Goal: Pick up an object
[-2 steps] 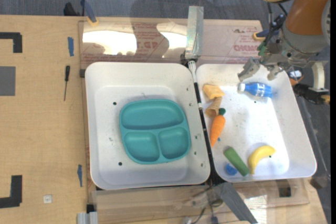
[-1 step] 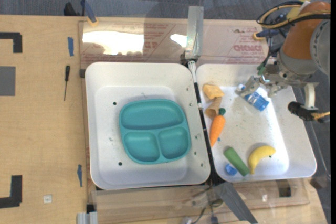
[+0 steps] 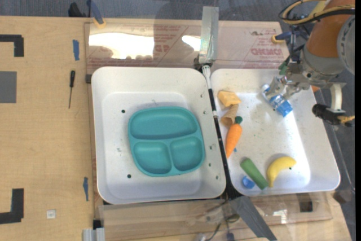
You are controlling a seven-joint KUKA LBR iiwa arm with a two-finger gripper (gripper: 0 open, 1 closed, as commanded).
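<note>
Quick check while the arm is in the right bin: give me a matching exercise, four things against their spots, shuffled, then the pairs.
Things:
1. teal divided plate
2. carrot
3. banana
4. pincer

Places:
A. right bin, near front, beside the green piece
B. over the right bin's far right part
C. middle of the left bin
D. right bin, along its left wall

Pairs: 1-C, 2-D, 3-A, 4-B

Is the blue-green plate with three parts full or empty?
Empty. The teal tray sits flat in the left bin, and all three compartments show only bare teal.
</note>
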